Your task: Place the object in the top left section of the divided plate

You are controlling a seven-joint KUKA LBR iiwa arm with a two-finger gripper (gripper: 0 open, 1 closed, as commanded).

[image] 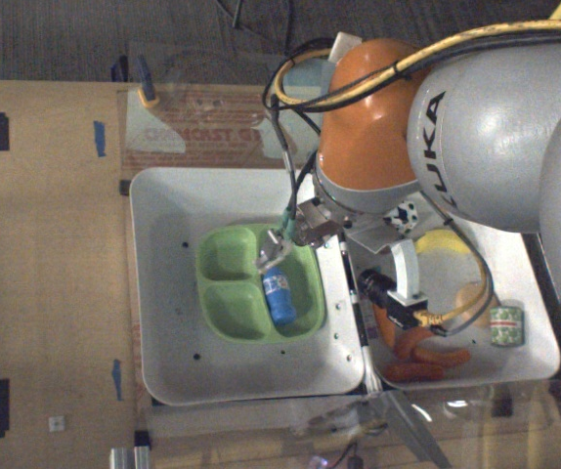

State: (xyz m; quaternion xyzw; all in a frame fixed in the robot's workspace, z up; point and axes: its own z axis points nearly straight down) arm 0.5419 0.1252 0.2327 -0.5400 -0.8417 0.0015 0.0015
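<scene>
One small blue bottle (279,299) is the thing to watch here, and it's lying inside the green divided plate (224,305), in the big compartment along the plate's right side, roughly lengthwise with a pale label around the middle. Its upper end sits right under the gripper (275,252), which hangs over the top part of that same compartment. The gripper tips look like they're right at the bottle's top end, maybe touching it, but honestly I can't tell from this angle whether the fingers are spread or closed, or whether they've actually got hold of the bottle.

The plate has three sections: two smaller ones stacked on the left and the long one on the right. Both of the left ones look bare green. The plate sits about in the middle of the left white bin (163,262).

Just beside it, touching along the shared edge, is the right white bin (539,350). That one has a few things in it: something yellow (447,243) near the top, some orange pieces (425,358) down near the bottom edge, and a little green patterned can (504,325) over on the right.

The arm (437,135) comes in from the right, big orange band up top, covering a good part of the right bin. Both bins sit on a tan bench (46,291) with bits of blue tape.
</scene>
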